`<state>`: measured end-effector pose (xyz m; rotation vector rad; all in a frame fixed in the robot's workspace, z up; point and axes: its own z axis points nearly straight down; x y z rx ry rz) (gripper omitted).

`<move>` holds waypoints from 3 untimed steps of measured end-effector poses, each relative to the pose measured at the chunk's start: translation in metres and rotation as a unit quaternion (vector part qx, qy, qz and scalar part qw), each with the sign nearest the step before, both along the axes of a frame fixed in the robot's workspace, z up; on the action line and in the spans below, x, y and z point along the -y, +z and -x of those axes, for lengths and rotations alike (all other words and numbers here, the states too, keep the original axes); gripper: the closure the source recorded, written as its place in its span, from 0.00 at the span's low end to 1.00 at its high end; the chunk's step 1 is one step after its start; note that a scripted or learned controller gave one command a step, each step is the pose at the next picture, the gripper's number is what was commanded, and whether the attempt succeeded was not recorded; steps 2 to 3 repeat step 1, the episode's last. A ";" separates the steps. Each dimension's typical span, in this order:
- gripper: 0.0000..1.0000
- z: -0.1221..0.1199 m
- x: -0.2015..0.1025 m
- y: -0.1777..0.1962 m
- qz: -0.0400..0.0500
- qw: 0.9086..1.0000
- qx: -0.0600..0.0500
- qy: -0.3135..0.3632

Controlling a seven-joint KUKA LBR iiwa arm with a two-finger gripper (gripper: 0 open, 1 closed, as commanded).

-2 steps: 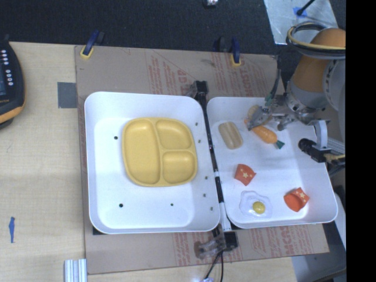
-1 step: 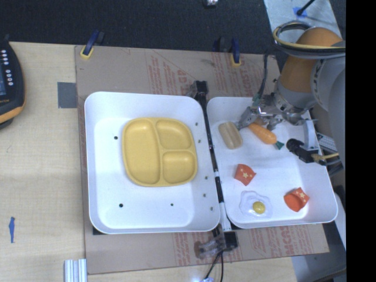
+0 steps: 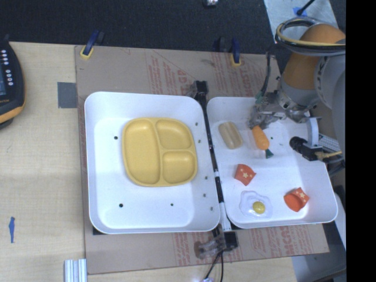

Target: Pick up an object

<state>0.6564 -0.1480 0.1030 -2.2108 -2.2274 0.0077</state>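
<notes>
Holding yellow tray [image 3: 159,151], left bin [image 3: 100,157]; right bin [image 3: 320,184] w/ carrot [image 3: 261,138], bread [image 3: 230,135], egg [image 3: 255,205]; end effector [image 3: 262,117] grip unclear

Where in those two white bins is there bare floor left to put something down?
Left white bin: a bare strip rings the yellow divided plate, widest along the near edge. Right white bin: crowded with bread roll, carrot, red pieces, fried egg and the gripper.

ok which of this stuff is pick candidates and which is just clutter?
Pick candidates, all in the right bin:
- carrot, right by the claw
- bread roll
- red cube
- fried egg
- orange-red piece

Just lying about:
- yellow divided plate in the left bin
- blue clamps
- handheld controller
</notes>
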 end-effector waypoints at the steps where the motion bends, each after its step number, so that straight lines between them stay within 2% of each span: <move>1: 1.00 0.023 -0.087 0.095 -0.002 1.000 0.005 0.002; 3: 1.00 0.023 -0.087 0.095 -0.002 1.000 0.005 0.002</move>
